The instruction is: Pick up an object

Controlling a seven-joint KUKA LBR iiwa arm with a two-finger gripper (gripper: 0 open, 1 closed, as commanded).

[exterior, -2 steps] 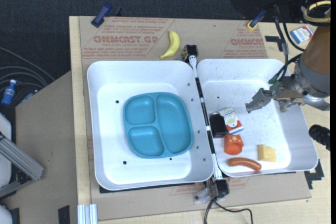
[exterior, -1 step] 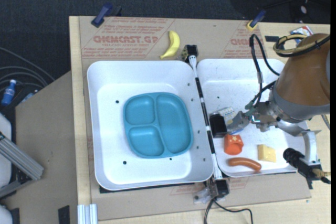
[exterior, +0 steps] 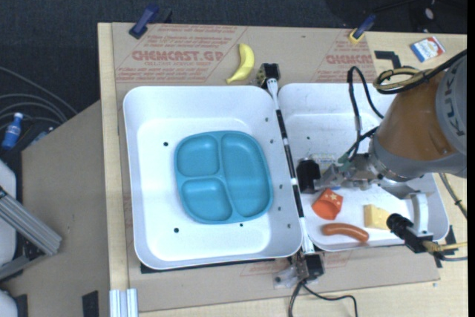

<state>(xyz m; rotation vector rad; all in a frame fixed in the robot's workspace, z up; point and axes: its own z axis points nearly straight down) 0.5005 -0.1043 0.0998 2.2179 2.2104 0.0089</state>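
Arm (exterior: 417,131) covers right bin (exterior: 320,113); tool (exterior: 335,176) indistinct

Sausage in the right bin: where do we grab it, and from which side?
Take the sausage at mid-length, straight down from above, with the grip closing across its narrow width. It lies flat, long axis roughly left to right in the view. The red piece crowds its left end and the cheese sits near its right end, so the middle looks clearest.
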